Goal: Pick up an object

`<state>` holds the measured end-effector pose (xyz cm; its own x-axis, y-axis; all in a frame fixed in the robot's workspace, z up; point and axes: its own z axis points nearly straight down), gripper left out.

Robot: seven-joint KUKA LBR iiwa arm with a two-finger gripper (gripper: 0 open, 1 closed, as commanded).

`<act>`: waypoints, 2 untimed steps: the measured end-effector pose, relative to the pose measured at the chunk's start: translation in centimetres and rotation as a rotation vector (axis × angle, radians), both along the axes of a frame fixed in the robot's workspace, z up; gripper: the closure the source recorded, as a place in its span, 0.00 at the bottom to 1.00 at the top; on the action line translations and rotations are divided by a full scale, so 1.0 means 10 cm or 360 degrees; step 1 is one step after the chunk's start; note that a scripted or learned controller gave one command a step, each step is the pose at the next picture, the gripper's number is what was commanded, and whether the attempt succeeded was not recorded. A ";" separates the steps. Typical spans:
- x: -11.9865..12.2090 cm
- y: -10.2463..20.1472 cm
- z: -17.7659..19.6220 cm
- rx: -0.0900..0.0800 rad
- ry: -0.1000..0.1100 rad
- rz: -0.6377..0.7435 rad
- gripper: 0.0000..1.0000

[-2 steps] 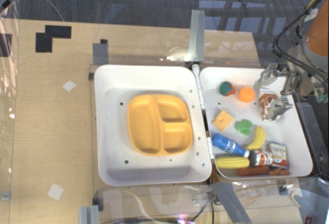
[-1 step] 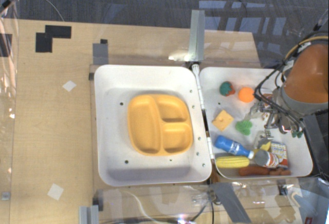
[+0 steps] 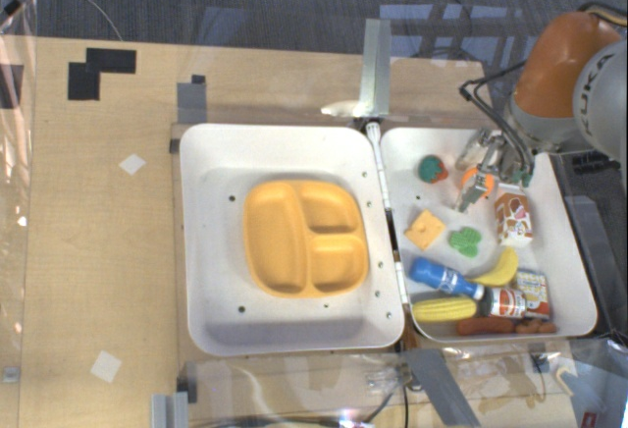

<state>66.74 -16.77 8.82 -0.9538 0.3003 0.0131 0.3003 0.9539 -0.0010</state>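
Tool (image 3: 478, 183) hangs tilted over the right bin (image 3: 579, 259), arm bent above.

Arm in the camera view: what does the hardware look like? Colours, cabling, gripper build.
The arm has a grey shell with a rounded orange band above the wrist. Thin black cables loop beside the wrist. The gripper is a small metallic grey unit with an orange part near its tip.
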 end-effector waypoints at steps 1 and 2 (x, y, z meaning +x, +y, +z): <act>0.07 0.01 0.16 -0.0012 -0.0054 0.0012 1.00; -0.25 0.62 1.10 -0.0005 -0.0045 -0.0443 1.00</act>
